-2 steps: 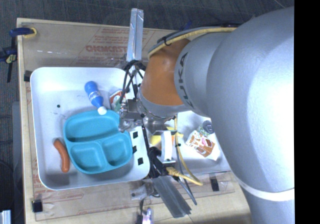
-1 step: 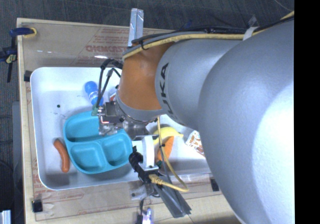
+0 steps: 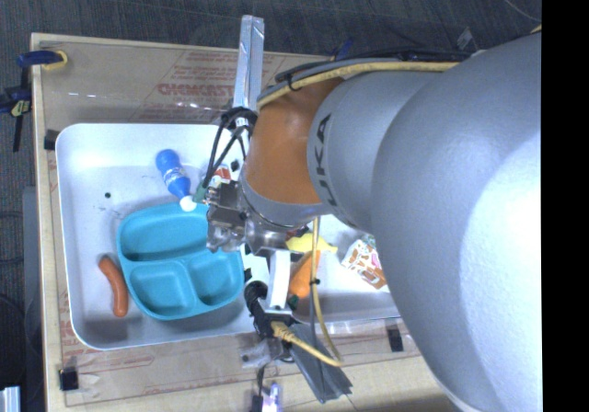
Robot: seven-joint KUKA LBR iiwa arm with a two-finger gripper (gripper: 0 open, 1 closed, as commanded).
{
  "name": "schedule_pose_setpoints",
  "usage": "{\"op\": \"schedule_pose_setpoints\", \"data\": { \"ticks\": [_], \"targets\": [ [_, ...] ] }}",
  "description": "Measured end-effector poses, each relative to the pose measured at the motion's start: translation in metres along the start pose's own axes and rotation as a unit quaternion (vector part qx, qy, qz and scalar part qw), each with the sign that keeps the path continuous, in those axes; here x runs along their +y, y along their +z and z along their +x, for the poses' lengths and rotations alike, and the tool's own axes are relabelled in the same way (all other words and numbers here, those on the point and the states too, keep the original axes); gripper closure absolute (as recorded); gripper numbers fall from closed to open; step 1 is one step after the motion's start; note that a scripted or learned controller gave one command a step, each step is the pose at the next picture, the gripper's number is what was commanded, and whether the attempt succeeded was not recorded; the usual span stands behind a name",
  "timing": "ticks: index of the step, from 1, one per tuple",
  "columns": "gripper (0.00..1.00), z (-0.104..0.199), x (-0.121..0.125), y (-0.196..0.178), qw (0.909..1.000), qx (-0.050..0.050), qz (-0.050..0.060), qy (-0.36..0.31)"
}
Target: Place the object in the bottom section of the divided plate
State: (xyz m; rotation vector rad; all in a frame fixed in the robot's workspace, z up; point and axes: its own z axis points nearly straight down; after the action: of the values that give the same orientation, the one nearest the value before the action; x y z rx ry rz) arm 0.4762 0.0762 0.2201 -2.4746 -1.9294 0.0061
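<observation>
1. Hovering over the right rim of the turquoise three-section plastic plate [image 3: 175,263], the grey two-finger gripper [image 3: 224,228]; hiding under the wrist hardware, so cannot tell how far open or whether gripping anything.
2. Lying just view-left and below the gripper, the plate's two bottom sections, both showing bare blue floor.
3. Resting well view-left of the gripper, the orange-brown sausage-shaped toy [image 3: 115,286], on the bin floor just outside the plate's left edge, apart from the bin wall.
4. Lying up and view-left of the gripper, the blue plastic bottle with white cap [image 3: 173,173], its cap touching or nearly touching the plate's top rim.
5. Leaving open floor along the top and left walls of the shallow white left bin [image 3: 69,217]; crowding the plate's right edge against the arm.
6. Sitting view-right of the gripper, in the other bin, an orange carrot-like piece [image 3: 301,279] and a patterned packet [image 3: 363,263].
</observation>
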Motion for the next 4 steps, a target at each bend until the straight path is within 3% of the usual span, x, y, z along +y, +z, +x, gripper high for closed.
{"op": "schedule_pose_setpoints", "data": {
  "ticks": [1, 2, 3, 4],
  "targets": [
    [1.00, -0.009, 0.012, -0.002, 1.0000, 0.000, -0.001, 0.006],
    [1.00, 0.031, -0.007, -0.030, 0.9891, 0.000, -0.001, 0.147],
    [1.00, 0.026, 0.056, 0.009, 0.9886, -0.001, 0.001, 0.150],
    [0.00, 0.028, 0.056, 0.009, 0.9888, -0.001, 0.001, 0.149]
  ]
}}
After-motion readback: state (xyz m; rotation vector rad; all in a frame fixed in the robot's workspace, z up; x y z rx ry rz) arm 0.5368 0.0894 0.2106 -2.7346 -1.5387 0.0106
